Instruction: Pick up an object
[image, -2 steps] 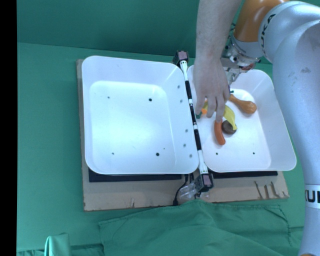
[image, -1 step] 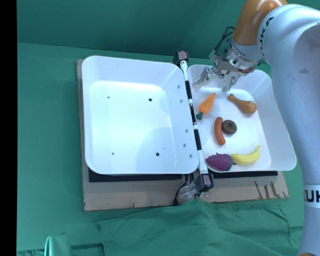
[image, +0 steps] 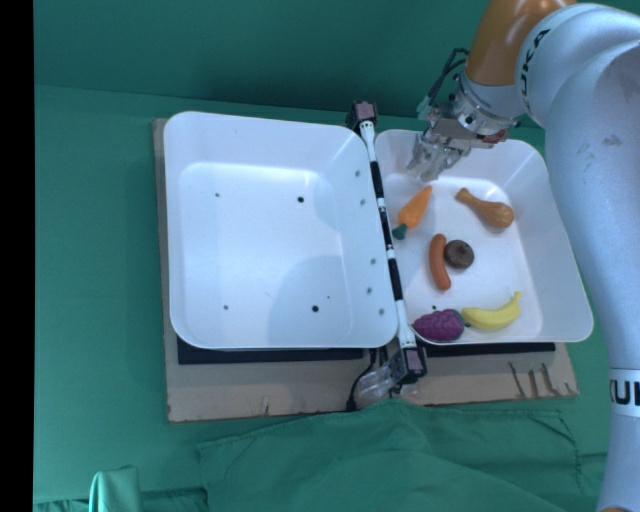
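Observation:
My gripper hangs over the far left part of the right bin, fingers spread open with nothing between them. Just below and in front of it lies an orange carrot, tilted, green tip toward the divider. A brown chicken drumstick lies to the carrot's right. Nearer the front are a red-orange sausage and a brown chocolate doughnut beside it. At the bin's front sit a purple bunch of grapes and a yellow banana.
The left bin holds only a few dark specks. A black-and-white striped bar runs between the two bins. Green cloth covers the front of the bench. The grey arm crosses the right side.

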